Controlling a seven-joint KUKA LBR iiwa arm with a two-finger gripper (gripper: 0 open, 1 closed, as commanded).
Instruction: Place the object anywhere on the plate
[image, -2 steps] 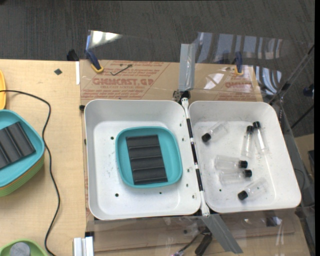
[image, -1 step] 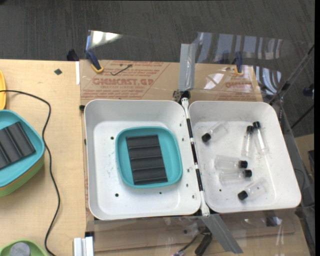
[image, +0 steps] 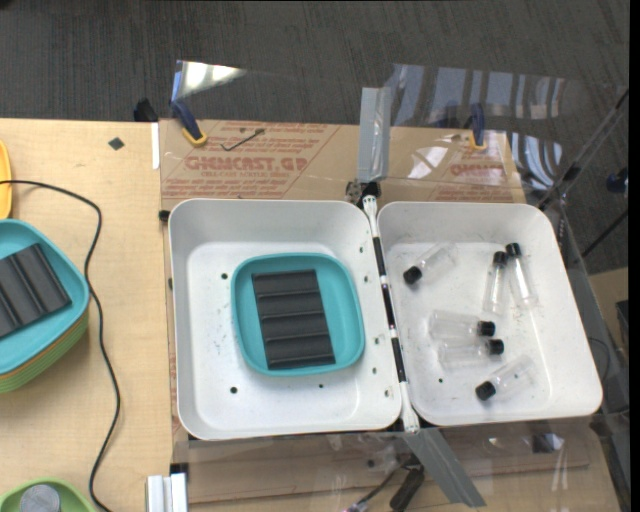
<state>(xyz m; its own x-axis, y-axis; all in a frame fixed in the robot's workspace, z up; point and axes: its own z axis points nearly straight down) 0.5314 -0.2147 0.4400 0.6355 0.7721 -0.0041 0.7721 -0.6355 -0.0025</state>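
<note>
In the right bin (image: 560, 300), beside the teal plate (image: 298, 313), six clear vials (image: 505, 380) lie loose. None is on the plate; picking seems unstarted. Next, I reckon, calls for reaching one vial; the tool's state I cannot tell.

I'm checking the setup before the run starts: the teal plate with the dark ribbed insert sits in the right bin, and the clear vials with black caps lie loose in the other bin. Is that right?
Not quite. The camera view shows the teal plate with its dark ribbed insert in the left bin, not the right. The clear vials with black caps lie loose in the right bin.
</note>
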